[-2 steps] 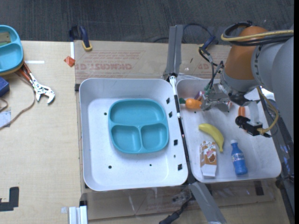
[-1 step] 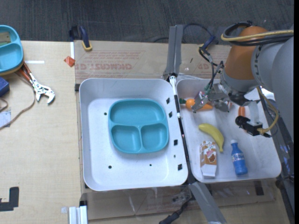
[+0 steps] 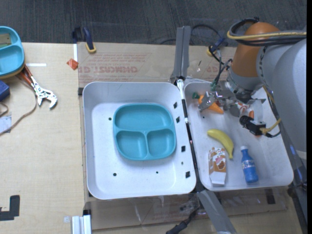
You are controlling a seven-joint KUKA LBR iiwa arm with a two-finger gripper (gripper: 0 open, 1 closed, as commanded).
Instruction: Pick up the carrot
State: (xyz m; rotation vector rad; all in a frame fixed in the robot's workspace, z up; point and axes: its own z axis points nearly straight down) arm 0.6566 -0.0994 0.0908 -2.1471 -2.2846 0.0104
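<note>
**Right bin, far end: end effector at the carrot**

Carton — brown and white, lying flat near the front rim of the right bin, closest of the bin's contents to the viewer.

Bottle — blue, white cap, lying just right of the carton, apart from it.

Banana — yellow, curved, just beyond the carton toward the bin's middle.

Carrot — orange, with a green tip at its left, lying at the far left of the right bin near the divider between bins. Metal parts of the end effector sit directly over it.

End effector — grey metal, low over the carrot at the bin's far end; whether it is released or clenched, cannot tell.

Arm — grey, orange band above the wrist, entering from the right.

Left bin — white, holding a teal tray with three compartments, set roughly at centre.

Surface — light wood, carrying both bins. At its far left: a wrench and a teal dish at the edge of view.
</note>
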